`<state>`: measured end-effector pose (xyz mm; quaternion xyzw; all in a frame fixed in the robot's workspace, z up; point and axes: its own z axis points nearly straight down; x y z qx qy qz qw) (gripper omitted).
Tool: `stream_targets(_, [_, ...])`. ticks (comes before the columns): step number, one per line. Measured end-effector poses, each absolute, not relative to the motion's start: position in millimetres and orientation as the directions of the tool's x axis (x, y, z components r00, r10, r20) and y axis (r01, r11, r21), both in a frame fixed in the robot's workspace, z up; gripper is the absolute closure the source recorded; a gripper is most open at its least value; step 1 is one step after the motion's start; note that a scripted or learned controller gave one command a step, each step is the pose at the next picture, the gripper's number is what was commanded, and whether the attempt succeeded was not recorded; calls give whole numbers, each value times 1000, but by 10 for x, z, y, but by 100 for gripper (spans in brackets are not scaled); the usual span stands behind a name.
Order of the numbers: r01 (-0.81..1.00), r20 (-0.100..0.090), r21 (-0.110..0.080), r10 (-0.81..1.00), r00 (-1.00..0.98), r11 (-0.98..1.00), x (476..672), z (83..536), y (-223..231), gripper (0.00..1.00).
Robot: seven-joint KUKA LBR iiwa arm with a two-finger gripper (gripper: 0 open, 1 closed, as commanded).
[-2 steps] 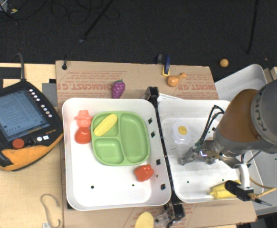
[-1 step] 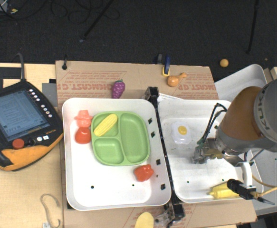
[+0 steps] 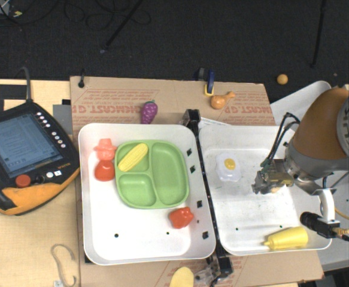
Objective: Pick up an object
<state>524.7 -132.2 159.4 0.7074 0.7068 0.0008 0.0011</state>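
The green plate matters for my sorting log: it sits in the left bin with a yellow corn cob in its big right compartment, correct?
Not quite. The camera view shows the corn cob in the upper left compartment of the green plate, not the big right one. The plate does sit in the left bin.

The desk [image 3: 18,238] is light wood; a brown cardboard sheet [image 3: 168,100] lies flat on it; two white bins sit side by side on the cardboard, the left bin [image 3: 132,244] and the right bin [image 3: 246,142], touching in the middle; a black and orange control pad [image 3: 21,154] rests near the left bin.
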Motion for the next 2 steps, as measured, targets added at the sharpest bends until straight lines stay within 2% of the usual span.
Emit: stream_targets(2, [1000, 0, 1, 1000, 0, 0, 5286, 2289, -1364, 100])
